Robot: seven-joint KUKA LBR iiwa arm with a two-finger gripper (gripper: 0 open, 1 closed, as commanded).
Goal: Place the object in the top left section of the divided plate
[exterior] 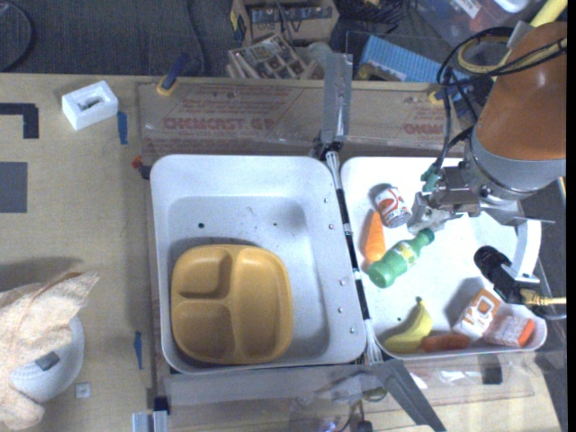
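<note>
The gripper [430, 207] hangs over the right bin [450, 171], just above the cap end of a green bottle [400, 257] — the thing it looks to be going for, though that is a judgement, since the task names no object. The bottle lies on its side on the bin floor, its long axis running from the cap at upper right down to the fat base at lower left, so its body stretches away from the gripper toward the left bin [243, 183]. I cannot tell whether the pincer is released or clenched, and nothing is seen held in it.

The bottle is bright green plastic with a narrower neck, touching or just beside an orange carrot [373, 234], with a small red-and-white can [390, 203] near its cap.

The yellow divided plate [231, 302] sits in the left bin, well apart from the bottle — its top left section [200, 275] is the goal.
</note>
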